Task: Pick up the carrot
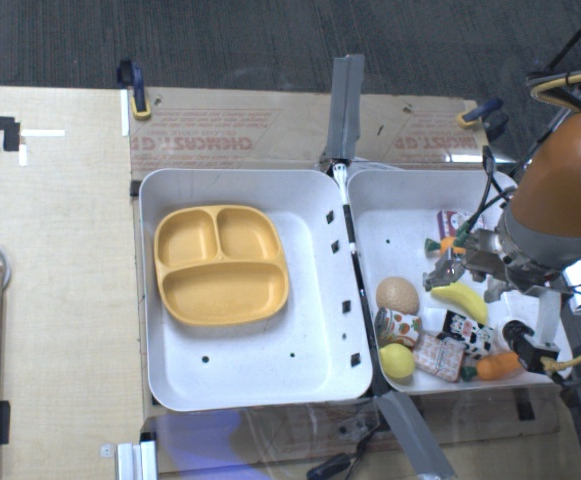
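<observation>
an orange carrot, short and stubby, lies at the front right corner of the right bin, partly behind a black part of the arm. just left of it sit a black-and-white toy and a pink packet; a banana, a lemon, a can and a tan egg crowd nearby. the gripper hangs above the banana; whether its fingers are spread cannot be told. a yellow 3-part plate rests in the left bin.

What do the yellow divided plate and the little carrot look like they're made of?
The divided plate looks like moulded plastic: uniform matte yellow, rounded compartment ridges. The carrot seems a plastic toy, judging by its smooth, evenly orange surface, though it is too small to be sure.
</observation>
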Robot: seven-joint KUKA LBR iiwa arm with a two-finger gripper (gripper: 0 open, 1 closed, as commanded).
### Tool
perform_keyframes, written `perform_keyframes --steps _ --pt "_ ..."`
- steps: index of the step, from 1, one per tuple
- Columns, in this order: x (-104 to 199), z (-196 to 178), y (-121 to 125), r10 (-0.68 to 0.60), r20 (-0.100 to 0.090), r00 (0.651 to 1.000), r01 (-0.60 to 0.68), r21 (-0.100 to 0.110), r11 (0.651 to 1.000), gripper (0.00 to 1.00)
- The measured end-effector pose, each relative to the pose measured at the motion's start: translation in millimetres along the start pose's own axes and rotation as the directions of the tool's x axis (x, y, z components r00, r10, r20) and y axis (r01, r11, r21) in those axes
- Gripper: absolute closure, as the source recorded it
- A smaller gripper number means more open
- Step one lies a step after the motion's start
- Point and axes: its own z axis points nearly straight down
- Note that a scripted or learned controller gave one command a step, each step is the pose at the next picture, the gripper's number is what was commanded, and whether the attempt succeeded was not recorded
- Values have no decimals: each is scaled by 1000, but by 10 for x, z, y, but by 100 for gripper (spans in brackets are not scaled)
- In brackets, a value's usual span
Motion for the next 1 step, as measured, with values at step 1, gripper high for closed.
perform_keyframes --steps 1 --pt "292 -229 -339 -31 -1 1000 31 1 1000 0"
